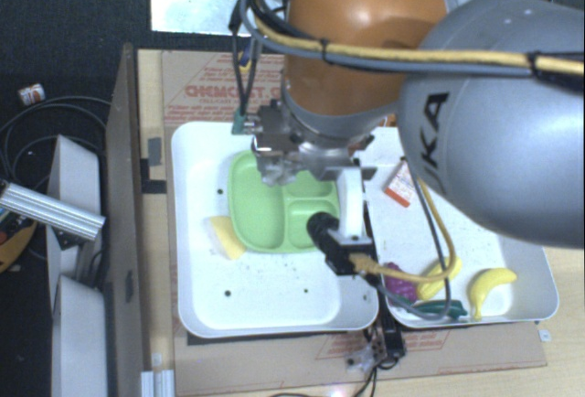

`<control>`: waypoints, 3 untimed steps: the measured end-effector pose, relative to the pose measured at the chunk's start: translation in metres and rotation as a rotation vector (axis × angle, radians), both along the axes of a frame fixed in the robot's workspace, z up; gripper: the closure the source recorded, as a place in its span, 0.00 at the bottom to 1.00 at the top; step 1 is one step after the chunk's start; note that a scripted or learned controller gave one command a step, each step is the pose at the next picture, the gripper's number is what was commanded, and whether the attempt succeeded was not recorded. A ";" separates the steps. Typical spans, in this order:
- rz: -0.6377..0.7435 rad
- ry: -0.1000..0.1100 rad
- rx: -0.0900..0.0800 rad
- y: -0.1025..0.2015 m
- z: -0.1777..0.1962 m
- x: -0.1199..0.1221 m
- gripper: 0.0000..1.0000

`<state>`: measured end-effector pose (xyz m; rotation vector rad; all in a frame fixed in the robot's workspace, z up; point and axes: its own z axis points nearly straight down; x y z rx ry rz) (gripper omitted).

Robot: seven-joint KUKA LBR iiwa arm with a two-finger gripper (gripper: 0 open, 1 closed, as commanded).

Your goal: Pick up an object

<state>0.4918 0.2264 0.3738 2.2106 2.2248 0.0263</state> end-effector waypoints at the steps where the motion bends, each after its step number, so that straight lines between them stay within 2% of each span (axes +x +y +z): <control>1: -0.011 0.021 -0.011 -0.073 -0.084 -0.006 1.00; 2: -0.008 0.023 -0.011 -0.090 -0.175 -0.007 1.00; 3: -0.002 0.002 -0.001 -0.055 -0.275 0.025 1.00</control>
